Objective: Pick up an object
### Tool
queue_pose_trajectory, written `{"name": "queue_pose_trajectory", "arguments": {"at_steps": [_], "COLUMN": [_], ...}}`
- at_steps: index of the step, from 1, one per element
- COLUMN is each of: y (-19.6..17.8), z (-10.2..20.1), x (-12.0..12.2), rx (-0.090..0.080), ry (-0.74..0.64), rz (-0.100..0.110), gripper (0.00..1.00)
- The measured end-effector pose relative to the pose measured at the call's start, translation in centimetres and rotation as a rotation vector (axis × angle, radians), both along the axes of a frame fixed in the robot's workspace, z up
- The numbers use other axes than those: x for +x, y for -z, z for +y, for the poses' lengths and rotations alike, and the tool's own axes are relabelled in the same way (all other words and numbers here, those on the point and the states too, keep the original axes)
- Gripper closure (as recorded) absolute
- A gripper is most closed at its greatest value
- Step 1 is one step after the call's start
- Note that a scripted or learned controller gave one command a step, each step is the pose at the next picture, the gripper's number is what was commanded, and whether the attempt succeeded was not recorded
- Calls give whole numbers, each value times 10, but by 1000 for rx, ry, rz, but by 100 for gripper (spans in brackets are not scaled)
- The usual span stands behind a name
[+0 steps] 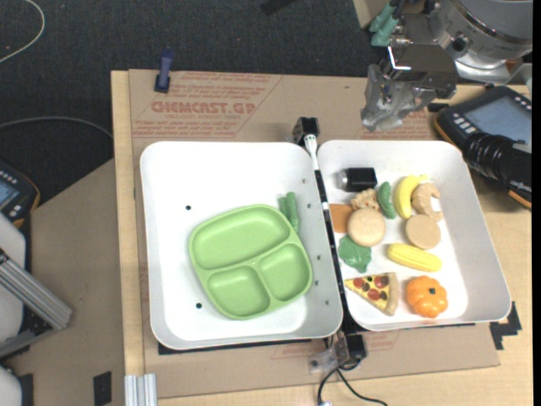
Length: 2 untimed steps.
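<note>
The end effector [390,108] is hovering beyond the right bin's [482,252] far rim, carrying nothing (finger spread unclear); the toy food [385,235] is lying below-left, nearer the camera.

Arm [486,11]: pale grey rounded housing, orange band at the top edge of view, silver ring beneath it. Teal connectors [385,24] sit on the wrist's left side. Gripper [387,108]: boxy grey metal block with two dull silver fingers
</note>
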<state>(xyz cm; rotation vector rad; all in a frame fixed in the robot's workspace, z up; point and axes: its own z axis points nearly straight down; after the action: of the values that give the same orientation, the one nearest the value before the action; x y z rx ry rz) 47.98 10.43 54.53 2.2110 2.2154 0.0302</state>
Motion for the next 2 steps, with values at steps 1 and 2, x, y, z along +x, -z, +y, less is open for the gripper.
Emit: {"name": "queue_pose_trajectory", "arguments": {"at_steps": [1,2], "y": [163,192], "z": [-91,-41], "x": [-2,-1], "rx": [-9,-5], "ry": [14,-2], "rz": [39,28], "gripper": [100,100]}}
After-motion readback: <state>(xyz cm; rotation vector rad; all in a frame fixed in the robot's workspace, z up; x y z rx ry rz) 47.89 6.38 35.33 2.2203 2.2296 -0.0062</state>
